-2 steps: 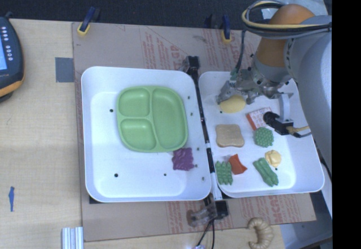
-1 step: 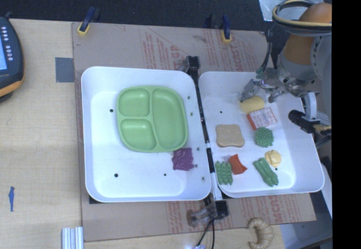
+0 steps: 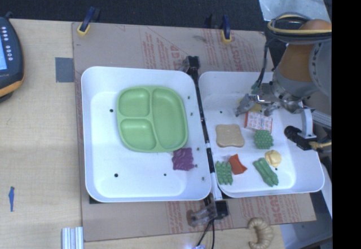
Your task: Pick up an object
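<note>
Fingers above red-white packet (right bin), not gripping.

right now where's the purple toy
The purple grape-like toy lies in the left white bin, just below the green divided plate's lower right corner.

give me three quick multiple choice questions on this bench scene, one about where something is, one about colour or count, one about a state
1. Where does the purple toy lie?
A. left bin, by the plate's lower right corner
B. right bin, beside the toast
C. on the cardboard outside both bins

2. How many compartments has the green plate?
A. two
B. three
C. four

3. How does the end effector stand?
A. over the left bin
B. over the right bin's upper part, above a red and white packet
C. outside both bins

Answers:
1. A: the purple toy lies in the left bin, beside the green plate.
2. B: two small sections and one long.
3. B: the end effector hangs in the right bin over the packet.
</note>
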Available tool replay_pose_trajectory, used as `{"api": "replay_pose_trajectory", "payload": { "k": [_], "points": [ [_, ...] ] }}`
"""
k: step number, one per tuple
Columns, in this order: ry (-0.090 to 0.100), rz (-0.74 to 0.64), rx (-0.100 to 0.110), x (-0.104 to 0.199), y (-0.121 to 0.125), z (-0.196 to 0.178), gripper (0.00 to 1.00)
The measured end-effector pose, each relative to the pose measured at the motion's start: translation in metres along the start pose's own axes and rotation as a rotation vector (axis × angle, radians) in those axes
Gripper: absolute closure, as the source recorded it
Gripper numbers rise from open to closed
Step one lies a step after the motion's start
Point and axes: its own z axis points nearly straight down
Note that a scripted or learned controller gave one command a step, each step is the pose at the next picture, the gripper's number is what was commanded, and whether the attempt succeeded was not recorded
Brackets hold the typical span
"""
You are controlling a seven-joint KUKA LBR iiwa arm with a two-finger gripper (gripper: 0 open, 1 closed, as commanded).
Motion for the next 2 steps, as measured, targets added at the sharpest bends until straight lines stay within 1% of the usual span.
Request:
{"api": "replay_pose_trajectory", "payload": {
  "k": [1, 2],
  "points": [
    [0.0, 0.0, -0.001, 0.002, -0.006, -0.001, 0.0],
    [-0.001, -0.002, -0.006, 0.005, 0.004, -0.001, 0.0]
  ]
}}
